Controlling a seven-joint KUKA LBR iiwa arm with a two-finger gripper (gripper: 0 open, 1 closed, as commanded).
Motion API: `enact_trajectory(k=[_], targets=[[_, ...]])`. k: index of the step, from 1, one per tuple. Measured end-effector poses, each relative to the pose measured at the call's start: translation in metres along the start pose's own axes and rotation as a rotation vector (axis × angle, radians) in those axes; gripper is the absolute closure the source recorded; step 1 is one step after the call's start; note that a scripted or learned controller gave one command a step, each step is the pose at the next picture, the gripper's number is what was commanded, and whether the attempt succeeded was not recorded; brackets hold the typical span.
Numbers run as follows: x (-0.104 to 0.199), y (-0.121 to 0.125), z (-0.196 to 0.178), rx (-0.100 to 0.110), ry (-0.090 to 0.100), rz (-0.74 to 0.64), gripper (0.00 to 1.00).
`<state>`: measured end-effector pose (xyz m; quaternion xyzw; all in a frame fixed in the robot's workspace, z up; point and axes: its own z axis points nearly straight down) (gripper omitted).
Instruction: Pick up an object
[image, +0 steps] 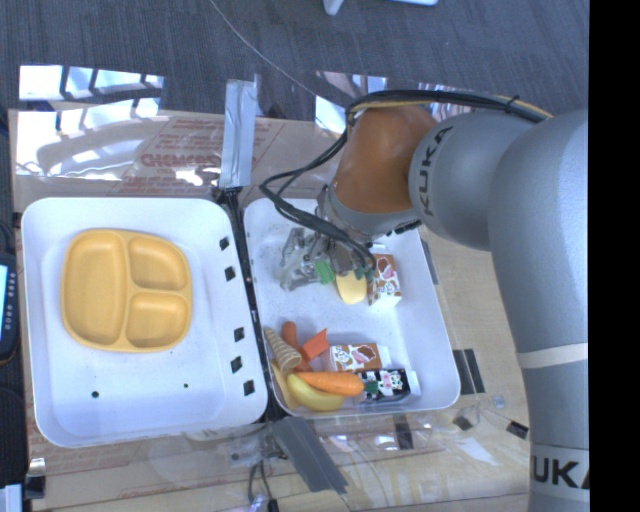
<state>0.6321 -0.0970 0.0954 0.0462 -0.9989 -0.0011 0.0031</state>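
Note:
My gripper (300, 260) is down inside the right bin (430, 330), in its upper part, below the orange wrist band. Right beside it lie a small green piece (325, 271), a yellow rounded toy (351, 289) and a small printed carton (386, 280). These touch or nearly touch the gripper's right side; nothing is visibly lifted. At the bin's front edge sit an orange carrot (330, 382), a yellow banana (312, 396), an ice cream cone (282, 349), a small orange piece (314, 345) and two more cartons (357, 357) (385, 384).
The left bin (60, 400) holds a yellow divided plate (127, 290). The grey arm (520, 200) covers the bench's right side. A black cable (290, 180) loops over the right bin's top left corner. Taped cardboard lies behind the bins.

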Motion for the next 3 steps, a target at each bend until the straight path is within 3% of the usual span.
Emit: enact_trajectory(k=[1, 2, 3], targets=[[0.071, 0.014, -0.023, 0.001, -0.003, -0.187, 1.0], [0.074, 0.084, -0.095, 0.002, -0.009, -0.117, 1.0], [0.029, 0.178, -0.093, 0.002, -0.005, 0.084, 1.0]])
